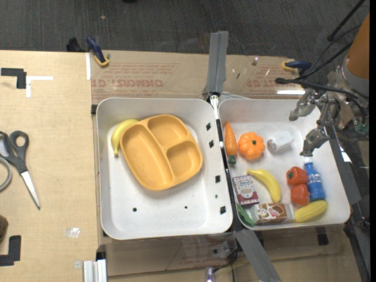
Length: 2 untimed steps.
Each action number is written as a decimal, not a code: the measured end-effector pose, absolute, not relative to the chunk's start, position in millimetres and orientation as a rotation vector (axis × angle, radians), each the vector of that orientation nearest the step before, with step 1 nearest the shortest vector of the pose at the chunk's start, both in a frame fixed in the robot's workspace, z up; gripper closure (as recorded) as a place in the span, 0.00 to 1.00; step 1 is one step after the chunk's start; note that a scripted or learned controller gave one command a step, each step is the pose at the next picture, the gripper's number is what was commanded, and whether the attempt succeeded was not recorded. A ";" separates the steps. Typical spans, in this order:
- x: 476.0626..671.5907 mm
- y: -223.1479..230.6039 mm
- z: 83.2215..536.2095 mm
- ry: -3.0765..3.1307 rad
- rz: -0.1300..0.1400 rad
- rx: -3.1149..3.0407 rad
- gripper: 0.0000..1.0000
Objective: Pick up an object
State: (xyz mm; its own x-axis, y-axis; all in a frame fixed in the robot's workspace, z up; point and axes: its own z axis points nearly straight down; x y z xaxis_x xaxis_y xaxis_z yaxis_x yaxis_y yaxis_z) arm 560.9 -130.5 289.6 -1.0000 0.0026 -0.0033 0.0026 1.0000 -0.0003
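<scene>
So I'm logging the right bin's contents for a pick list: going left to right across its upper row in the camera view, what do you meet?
carrot → small pumpkin → white cylinder → gripper, hovering over the bin's right part.

Robotics lab: clamped bench (47, 157), cabled arm (352, 81)

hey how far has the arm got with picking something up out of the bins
Nothing looks picked yet. The gripper hangs open above the right bin, with nothing between its fingers. The white cylinder, pumpkin, carrot, banana and blue bottle all lie in that bin. Left to do: descend onto one object, close and lift.
</scene>
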 end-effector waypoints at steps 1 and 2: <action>565.6 -118.1 105.5 3.130 0.000 0.253 0.00; 533.0 -100.6 93.9 3.113 -0.003 0.375 0.00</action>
